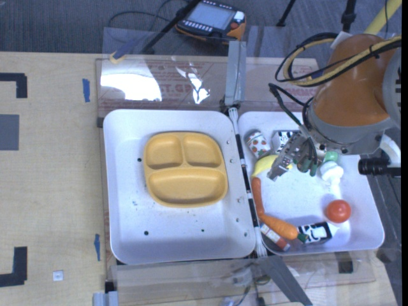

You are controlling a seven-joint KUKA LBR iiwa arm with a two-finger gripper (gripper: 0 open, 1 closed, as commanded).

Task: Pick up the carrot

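The arm (357, 75) runs off the right and top edges, and its bulk covers the back right corner of the right bin (366, 234). The gripper (290, 161), hanging over that bin, is a small tangle of metal; whether its fingers are apart cannot be told. Behind the gripper, a black-and-white item (284, 137) is mostly hidden. Just right of the gripper, a white and green thing (330, 169), perhaps a bottle, is partly covered by the arm. At the bin's front wall, the carrot (280, 224) lies over a red object (275, 238) too hidden to name.
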